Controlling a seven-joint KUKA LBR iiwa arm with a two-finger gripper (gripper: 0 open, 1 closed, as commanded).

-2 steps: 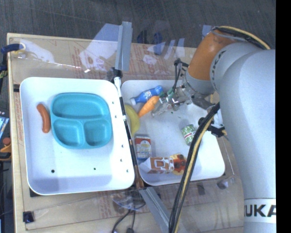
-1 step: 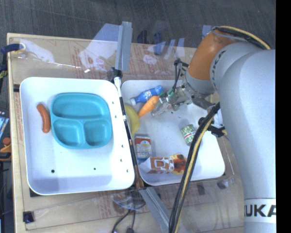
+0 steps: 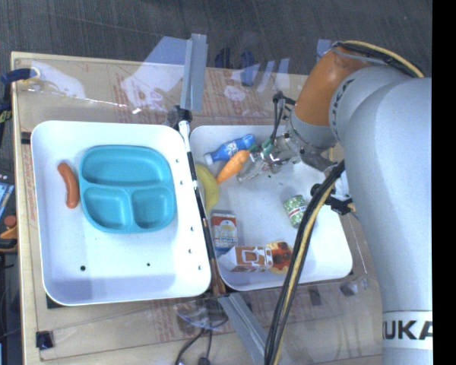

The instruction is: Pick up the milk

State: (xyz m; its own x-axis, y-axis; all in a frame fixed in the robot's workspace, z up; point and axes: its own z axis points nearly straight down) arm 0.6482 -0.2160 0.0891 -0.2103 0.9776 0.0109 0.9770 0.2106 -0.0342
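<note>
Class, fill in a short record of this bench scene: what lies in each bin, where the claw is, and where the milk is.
left bin: blue divided tray, sausage beside it
right bin: blue bottle, carrot, banana, green can, two small cartons
claw: over the right bin's upper part, by the carrot
milk: cannot tell which carton

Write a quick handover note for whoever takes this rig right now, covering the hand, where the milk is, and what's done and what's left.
Hand: low in the right bin, near its back, beside the carrot and the blue bottle. Whether it is open or shut cannot be made out, and nothing can be seen held in it.
Milk: probably the small carton lying near the right bin's left wall, in front of the banana; the label is too small to confirm.
Left bin: teal divided tray with a sausage beside it.
Done: no pick visible.
Left: reach the carton, grasp it and lift it.
</note>
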